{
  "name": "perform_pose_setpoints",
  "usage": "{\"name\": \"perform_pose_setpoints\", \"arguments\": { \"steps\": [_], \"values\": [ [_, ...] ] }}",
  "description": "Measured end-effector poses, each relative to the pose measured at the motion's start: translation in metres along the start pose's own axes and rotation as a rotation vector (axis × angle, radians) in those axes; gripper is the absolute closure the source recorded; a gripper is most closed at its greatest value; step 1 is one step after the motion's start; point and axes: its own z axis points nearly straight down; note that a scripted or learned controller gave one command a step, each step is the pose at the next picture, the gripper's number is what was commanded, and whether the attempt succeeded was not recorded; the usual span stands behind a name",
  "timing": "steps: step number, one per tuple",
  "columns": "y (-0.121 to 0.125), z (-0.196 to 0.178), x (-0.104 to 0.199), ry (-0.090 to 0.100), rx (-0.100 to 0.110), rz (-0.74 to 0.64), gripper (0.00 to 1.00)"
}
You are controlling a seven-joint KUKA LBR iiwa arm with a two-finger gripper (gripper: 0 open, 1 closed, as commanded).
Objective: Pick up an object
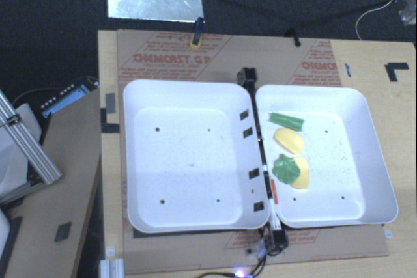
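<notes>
Toward three o'clock on the bench (111, 140), the right bin (365, 159) holds a green pod-like piece (287, 120), a yellow piece (288, 140) just below it, and a green leafy piece (285, 168) touching a second yellow one (301, 174). I cannot tell the state of the fingers. Picking looks not yet begun; the next move likely calls for descending over one separate item, perhaps the pod at twelve o'clock of the cluster.

Two shallow white bins sit side by side, the left bin (189, 159) and the right bin (345, 205), the latter holding two green pieces (287, 120) (285, 168) and two yellow pieces (288, 140) (302, 174).
</notes>
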Motion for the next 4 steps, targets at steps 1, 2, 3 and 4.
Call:
{"name": "perform_pose_setpoints", "arguments": {
  "steps": [1, 2, 3, 4],
  "values": [
    [-0.052, 0.078, 0.096, 0.005, 0.016, -0.007, 1.00],
    [-0.125, -0.003, 0.136, 0.004, -0.003, -0.002, 1.00],
    [-0.130, 0.003, -0.014, -0.005, 0.005, 0.019, 1.00],
    [-0.122, 0.090, 0.031, 0.003, 0.014, -0.001, 1.00]
  ]
}}
